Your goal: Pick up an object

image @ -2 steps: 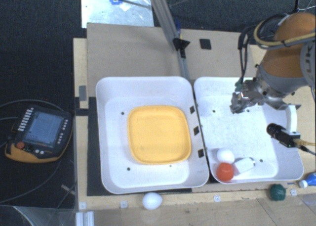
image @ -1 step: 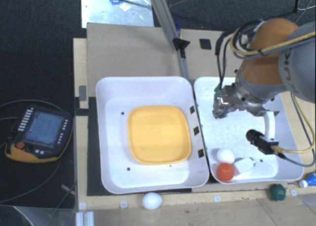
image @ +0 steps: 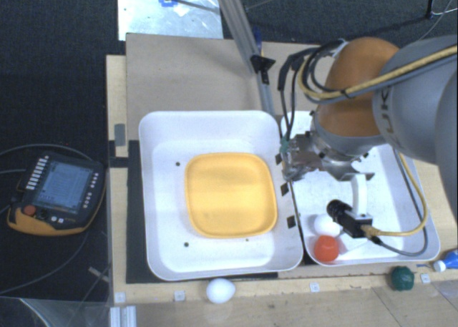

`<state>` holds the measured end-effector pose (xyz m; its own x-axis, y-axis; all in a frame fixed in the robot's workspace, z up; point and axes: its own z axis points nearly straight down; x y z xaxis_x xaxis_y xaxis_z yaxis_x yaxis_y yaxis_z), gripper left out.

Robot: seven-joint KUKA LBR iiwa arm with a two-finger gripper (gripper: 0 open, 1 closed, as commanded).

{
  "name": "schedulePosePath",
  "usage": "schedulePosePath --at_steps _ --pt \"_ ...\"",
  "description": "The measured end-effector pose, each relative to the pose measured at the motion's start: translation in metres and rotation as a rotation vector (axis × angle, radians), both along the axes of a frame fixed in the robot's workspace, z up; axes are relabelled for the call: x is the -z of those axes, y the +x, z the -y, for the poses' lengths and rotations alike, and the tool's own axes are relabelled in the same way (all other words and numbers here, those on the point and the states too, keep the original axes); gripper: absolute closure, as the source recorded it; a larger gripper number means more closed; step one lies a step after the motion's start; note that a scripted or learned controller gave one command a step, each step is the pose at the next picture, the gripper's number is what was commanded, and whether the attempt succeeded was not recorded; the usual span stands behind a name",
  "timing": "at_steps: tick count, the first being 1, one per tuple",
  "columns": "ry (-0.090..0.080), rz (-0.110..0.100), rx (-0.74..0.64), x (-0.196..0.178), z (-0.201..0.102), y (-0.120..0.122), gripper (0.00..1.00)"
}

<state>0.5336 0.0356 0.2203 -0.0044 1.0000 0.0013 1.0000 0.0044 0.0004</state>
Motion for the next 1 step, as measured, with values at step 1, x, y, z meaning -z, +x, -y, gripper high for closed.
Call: schedulePosePath --at_steps 1 --pt "0.0 0.001 0.001 -0.0115 -0.0465 -0.0249 1.0"
